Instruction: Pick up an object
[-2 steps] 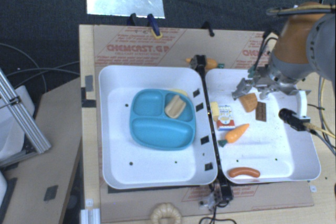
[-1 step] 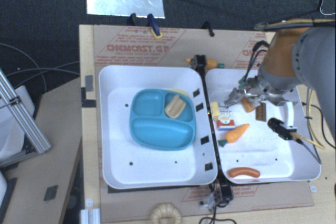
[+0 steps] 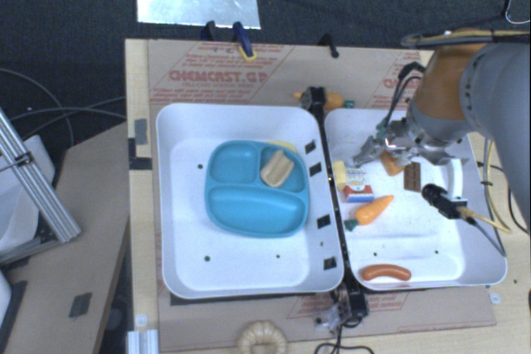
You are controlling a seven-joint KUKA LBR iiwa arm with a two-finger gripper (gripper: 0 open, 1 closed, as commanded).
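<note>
My gripper (image 3: 375, 148) hangs low over the back of the right bin (image 3: 473, 257), reaching in from the right. Just beside it, toward the right, lie an orange wedge (image 3: 390, 165) and a brown bar (image 3: 412, 177). In front of it sit a small red, white and blue carton (image 3: 358, 192) and a yellow piece (image 3: 338, 172) by the divider. An orange carrot (image 3: 371, 210) lies mid-bin, and a sausage (image 3: 386, 272) rests near the front wall. Nothing visibly hangs from the gripper.
The left bin (image 3: 178, 178) holds a blue divided plate (image 3: 249, 203) with a tan bread piece (image 3: 277, 169) in its back right compartment and a yellow item (image 3: 287, 147) behind it. A beige ring (image 3: 264, 337) lies off the bench front.
</note>
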